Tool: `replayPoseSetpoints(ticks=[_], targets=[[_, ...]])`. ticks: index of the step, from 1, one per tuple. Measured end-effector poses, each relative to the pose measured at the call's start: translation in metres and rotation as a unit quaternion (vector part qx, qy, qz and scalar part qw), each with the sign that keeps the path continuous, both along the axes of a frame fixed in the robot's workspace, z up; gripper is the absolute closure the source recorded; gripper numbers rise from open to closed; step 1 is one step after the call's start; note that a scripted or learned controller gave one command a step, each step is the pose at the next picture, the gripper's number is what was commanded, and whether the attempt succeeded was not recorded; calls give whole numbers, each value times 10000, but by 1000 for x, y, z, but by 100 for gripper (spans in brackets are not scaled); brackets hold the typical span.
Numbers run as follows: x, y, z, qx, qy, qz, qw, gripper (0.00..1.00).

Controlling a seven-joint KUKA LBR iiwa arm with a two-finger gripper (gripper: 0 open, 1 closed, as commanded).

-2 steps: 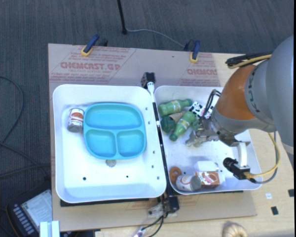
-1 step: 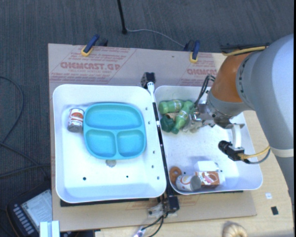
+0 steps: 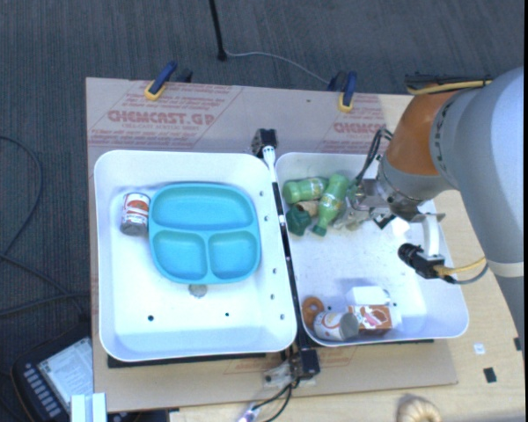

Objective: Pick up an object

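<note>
Grey arm with orange band (image 3: 440, 139) reaches in from the right over the right white bin (image 3: 449, 310). Left white bin (image 3: 114, 323) holds a blue three-compartment plastic tray (image 3: 204, 232) and a small red-and-white can (image 3: 135, 213) just left of it. In the right bin, a cluster of green plastic bottles (image 3: 315, 202) lies far-left; a brown ring and a red-white packet (image 3: 370, 319) sit near. Hand (image 3: 363, 202) is down beside the bottles, touching or nearly; open or closed, cannot tell. Step looks like approach-to-grasp on the bottles. Next move calls for closing on one bottle, then lifting straight up.
</note>
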State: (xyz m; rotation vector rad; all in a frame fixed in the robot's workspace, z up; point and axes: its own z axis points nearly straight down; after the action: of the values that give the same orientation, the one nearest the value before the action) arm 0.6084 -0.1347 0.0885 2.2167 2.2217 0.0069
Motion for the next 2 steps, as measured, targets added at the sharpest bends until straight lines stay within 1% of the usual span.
replayPoseSetpoints(ticks=[1,2], targets=[[61,81,108,-11,13,5,10000,100],[59,31,79,-19,34,-16,10000,100]])
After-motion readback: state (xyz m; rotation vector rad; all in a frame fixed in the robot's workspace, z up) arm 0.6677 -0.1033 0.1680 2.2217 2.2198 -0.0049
